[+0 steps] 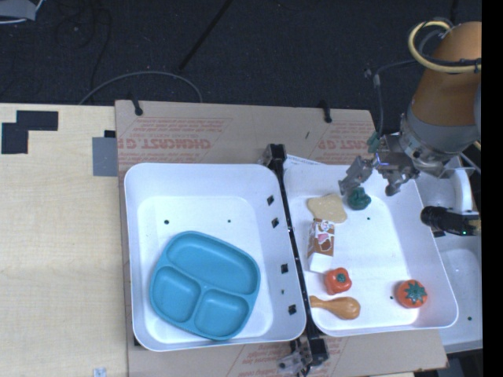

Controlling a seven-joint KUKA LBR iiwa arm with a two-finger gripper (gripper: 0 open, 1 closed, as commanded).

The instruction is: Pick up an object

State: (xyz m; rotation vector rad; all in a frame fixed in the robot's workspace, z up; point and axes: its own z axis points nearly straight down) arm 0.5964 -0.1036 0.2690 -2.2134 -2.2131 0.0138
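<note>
Gripper [373, 181] at upper right of frame, over far rim of right bin [440, 289], fingers spread open, nothing between them. Small dark-green object [359, 199] just below-left of fingertips, nearest candidate. Tan flat piece [327, 207] further left. Small carton [322, 239], long axis up-down in frame. Tomato [338, 280], drumstick [336, 306], second tomato [411, 293] lower in frame, well apart from gripper.

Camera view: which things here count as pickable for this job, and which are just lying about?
Job things: gripper, green piece, beige slice, small carton, two tomatoes, drumstick, right bin.

Lying about: blue divided plate, left bin.
</note>
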